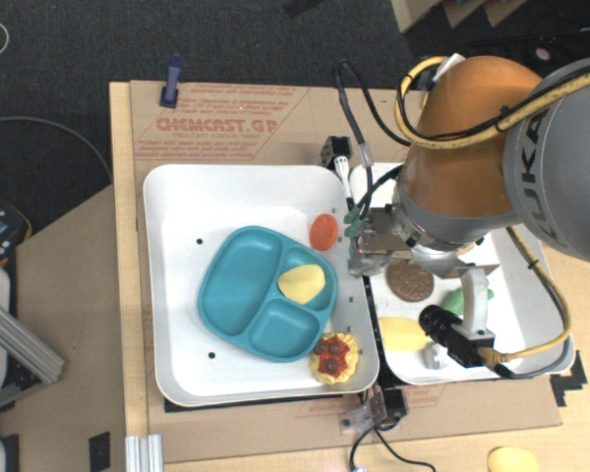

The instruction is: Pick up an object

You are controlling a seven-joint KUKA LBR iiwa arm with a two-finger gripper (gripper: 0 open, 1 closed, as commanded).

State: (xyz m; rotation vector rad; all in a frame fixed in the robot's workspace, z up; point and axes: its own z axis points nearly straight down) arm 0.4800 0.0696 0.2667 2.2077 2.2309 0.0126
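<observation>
Near edge, left bin [167,293]: red-and-yellow toy [335,356] at the front right corner, touching the teal tray [241,288]; looks like light hard plastic, bumpy, so pinch across its width. Tray is a three-part plate, stiff, wide and flat, poor pick; a pale yellow piece [301,282] sits in its right compartment, smooth and rounded, may slip, so take it across the short side. Behind the tray, an orange ball [324,230] lies near the bin's right wall, light and likely to roll. Right bin [403,367]: yellow piece [401,334] near the front, brown disc [410,282] behind it, green bit [455,301] to the right, partly hidden. Gripper [374,249] hangs over the divider between the bins, under the orange wrist; fingers hidden, can't tell their state, nothing seen held. Counter [216,126] beyond is brown board.
</observation>
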